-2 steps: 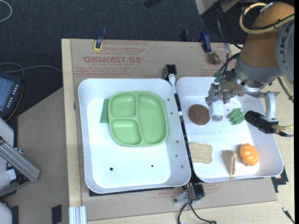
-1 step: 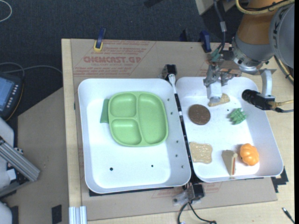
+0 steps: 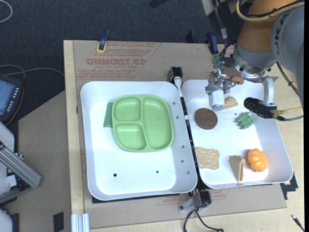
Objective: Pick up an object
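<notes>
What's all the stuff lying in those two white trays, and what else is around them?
White bins: 2, side by side on the bench; left, right.
Divided plate: 1, light green, left bin.
Round brown disc: 1, right bin, near its left wall.
Green toy: 1, right bin, right side.
Orange toy: 1, right bin, front right.
Tan flat piece: 1, right bin, front left.
Tan wedge: 1, beside the orange toy.
Beige piece: 1, just beside the gripper.
Cardboard sheet: 1, brown, under the bins.
Gripper: 1, grey, over the right bin's back.
</notes>
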`<state>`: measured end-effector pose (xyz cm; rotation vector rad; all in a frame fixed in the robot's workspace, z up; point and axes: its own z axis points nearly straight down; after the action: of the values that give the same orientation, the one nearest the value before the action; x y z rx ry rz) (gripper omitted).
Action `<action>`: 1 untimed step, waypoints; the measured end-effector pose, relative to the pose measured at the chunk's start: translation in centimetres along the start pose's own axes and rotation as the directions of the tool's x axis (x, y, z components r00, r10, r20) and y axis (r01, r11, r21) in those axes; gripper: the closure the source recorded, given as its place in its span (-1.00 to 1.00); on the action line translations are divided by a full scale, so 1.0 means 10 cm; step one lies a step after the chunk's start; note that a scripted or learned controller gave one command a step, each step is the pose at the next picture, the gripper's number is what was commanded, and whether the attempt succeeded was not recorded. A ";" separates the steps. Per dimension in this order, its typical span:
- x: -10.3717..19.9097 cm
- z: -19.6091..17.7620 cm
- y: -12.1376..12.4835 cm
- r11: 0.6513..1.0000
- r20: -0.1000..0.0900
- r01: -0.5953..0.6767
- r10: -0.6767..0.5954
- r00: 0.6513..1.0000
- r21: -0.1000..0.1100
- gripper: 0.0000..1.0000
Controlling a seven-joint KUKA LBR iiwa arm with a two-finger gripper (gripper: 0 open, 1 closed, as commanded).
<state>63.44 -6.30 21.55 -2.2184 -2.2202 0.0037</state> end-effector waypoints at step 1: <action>-0.04 -0.04 -0.05 1.000 0.001 -0.001 0.001 1.000 -0.001 1.00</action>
<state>62.92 -6.70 21.91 -2.2209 -2.2197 0.0034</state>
